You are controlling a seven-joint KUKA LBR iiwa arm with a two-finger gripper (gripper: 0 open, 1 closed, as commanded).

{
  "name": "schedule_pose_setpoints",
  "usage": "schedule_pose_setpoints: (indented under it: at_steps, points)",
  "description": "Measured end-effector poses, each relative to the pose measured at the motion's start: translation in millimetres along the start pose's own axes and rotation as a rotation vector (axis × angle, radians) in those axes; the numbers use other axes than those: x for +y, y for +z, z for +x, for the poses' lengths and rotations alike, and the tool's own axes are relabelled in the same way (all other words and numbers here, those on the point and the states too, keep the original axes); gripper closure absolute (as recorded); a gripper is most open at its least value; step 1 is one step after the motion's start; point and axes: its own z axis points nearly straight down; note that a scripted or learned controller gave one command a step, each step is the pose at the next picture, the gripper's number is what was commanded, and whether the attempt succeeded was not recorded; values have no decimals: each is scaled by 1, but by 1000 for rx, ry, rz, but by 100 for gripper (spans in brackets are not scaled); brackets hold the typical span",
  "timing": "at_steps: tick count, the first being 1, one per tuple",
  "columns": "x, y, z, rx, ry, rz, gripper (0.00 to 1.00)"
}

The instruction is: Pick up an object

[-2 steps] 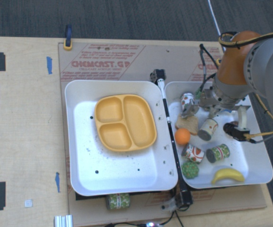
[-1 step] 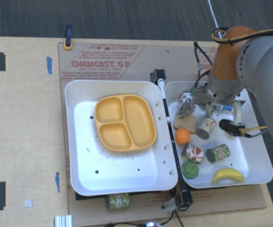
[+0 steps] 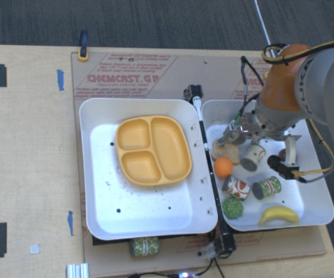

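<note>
The right bin (image 3: 323, 204) holds several small items. An orange ball (image 3: 223, 167) lies beside a beige lump (image 3: 227, 151) at the bin's left side. A white cup (image 3: 252, 157) lies tipped in the middle. Lower down are a red-and-white can (image 3: 237, 187), a green can (image 3: 267, 187), a green bumpy ball (image 3: 232, 208) and a yellow banana (image 3: 279, 215). My gripper (image 3: 238, 131) hangs low over the bin's upper left part, just above the beige lump and the white cup. Nothing shows lifted in it.
The left bin (image 3: 97, 201) bears a yellow three-part plate (image 3: 153, 149). A black divider (image 3: 204, 138) runs between the bins. Another green can (image 3: 145, 247) lies on the bench below the left bin. The arm's orange band (image 3: 282, 80) and cables overhang the right bin's top.
</note>
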Motion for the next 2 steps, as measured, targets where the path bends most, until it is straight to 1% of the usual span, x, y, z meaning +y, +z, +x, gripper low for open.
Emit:
schedule_pose_setpoints:
  at_steps: [1,2]
  points:
    - [-31,-1,6,2,0,-3,0]
    - [-91,0,-26,1,0,-2,0]
